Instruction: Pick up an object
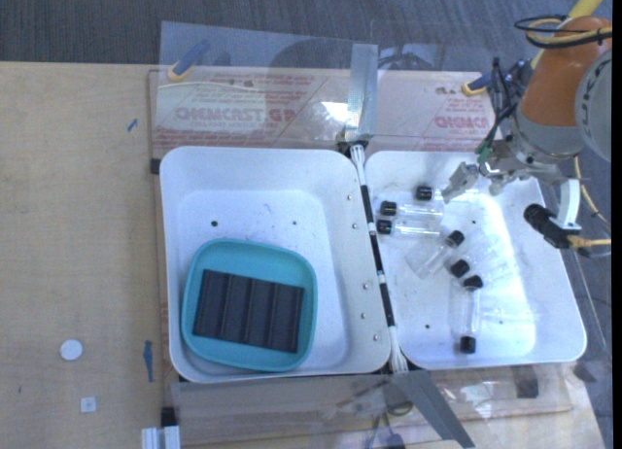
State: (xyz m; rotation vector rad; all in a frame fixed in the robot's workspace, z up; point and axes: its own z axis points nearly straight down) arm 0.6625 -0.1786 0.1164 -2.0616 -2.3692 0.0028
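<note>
Leftmost, left bin (185, 185): one teal tray (249, 303) holding a dark ribbed insert, lower left of centre. Right bin (544, 340): several clear vials (420, 214) with black caps, scattered across its middle. Upper right of frame: gripper (483, 171) over the right bin's top edge, nothing visibly held; its state cannot be told. Step judged: approach, before any grasp. Next move calls for descending onto one vial lying apart from the others.
</note>
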